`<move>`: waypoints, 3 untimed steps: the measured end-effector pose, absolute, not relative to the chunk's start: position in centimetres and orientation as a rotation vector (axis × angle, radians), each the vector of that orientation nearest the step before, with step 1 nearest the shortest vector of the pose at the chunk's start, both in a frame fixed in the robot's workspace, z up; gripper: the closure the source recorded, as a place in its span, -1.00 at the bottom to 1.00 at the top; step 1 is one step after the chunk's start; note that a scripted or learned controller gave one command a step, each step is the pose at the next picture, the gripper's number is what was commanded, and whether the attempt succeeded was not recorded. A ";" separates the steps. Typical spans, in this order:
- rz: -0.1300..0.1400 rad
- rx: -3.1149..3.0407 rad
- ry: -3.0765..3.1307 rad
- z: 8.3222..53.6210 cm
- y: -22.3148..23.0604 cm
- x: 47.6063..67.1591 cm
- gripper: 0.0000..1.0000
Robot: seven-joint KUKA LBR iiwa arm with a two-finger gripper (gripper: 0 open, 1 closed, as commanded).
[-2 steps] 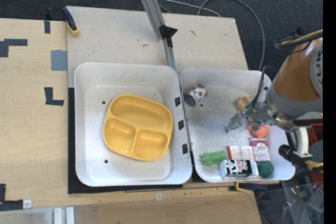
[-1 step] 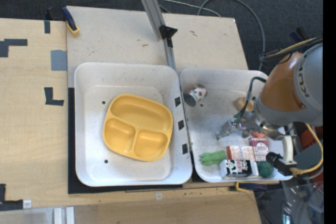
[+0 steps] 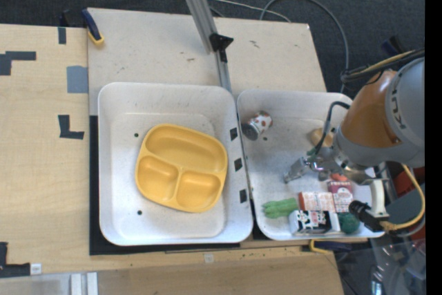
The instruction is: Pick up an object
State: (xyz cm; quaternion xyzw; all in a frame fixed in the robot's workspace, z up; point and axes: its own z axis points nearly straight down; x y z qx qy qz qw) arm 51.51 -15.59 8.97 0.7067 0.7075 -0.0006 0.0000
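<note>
Broadly, the bench [image 3: 41, 148] spreads pale and wooden beneath me, with a lighter board under two shallow white bins set side by side. Next in bulk is my arm [image 3: 387, 121], grey with its orange band, reaching in from the right and hanging over the right bin [image 3: 290, 103]. Beside that, the left bin [image 3: 117, 217] carries a yellow compartment plate [image 3: 181, 167] lying flat near its middle, three hollows facing up. A grey metal pole [image 3: 197, 0] slants down from the top edge and ends at a black clamp [image 3: 220, 42] just above the seam between the bins. Within the right bin, a cluster sits along the near wall: a red and white carton [image 3: 326, 202], a black and white package [image 3: 311, 220] just in front of it, a green fuzzy object [image 3: 280, 208] to their left, and a small dark green object [image 3: 349, 223] to their right. Apart from these, a small patterned cup [image 3: 257, 125] lies tipped near the bin's far left corner. My claw [image 3: 300, 170] points down and left into the bare middle of the right bin, above the cluster; how wide it stands I cannot tell, and I see nothing between its tips. A blue and yellow clip [image 3: 92, 27] rests on the board's far left corner.
</note>
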 end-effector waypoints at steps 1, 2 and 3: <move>-0.001 2.220 2.225 9.9 -15.5 51.5 1.00; 0.001 2.219 2.222 14.1 -15.4 51.4 1.00; 0.004 2.216 2.221 20.3 -15.5 52.0 1.00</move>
